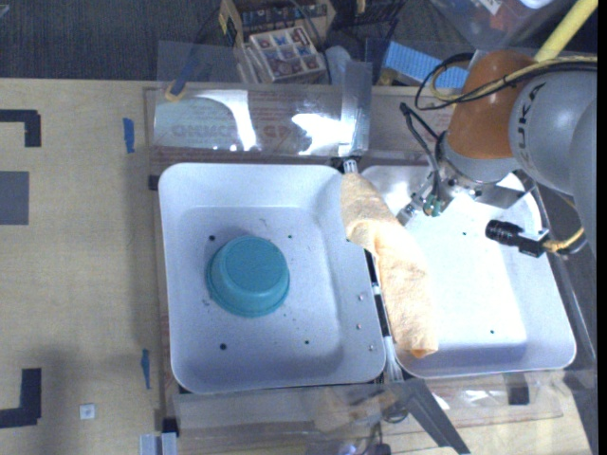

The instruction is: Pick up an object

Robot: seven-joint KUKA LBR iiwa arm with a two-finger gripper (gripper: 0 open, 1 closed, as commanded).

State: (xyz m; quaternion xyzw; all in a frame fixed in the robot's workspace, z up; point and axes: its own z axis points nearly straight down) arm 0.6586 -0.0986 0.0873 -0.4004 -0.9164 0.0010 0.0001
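Two white bins sit side by side on the counter (76,254), and the dividing rim between them serves as the landmark here. Left of that rim, the left bin (190,197) holds one thing: a teal bowl (248,275), upside down, resting flat near the middle of the bin floor and well apart from every wall. Inverted like that it offers only a smooth dome and a low rim, which I judge a poor shape for a two-finger pinch.

Lying along the rim itself is a tan cloth (398,273), a long crumpled strip. Its upper end is draped over the rim's far end, and the rest trails down into the right bin (512,339), ending near that bin's front wall. It lies limp where it fell, bunched into folds that stand proud of the floor, so it looks the easier thing to pick up.

The gripper (429,202) hangs over the right bin, just right of the cloth's upper end and close above the floor, the arm's orange band behind it. That placement suggests the cloth is the target. Nothing is visible between the jaws, and whether they are parted or closed I cannot tell.
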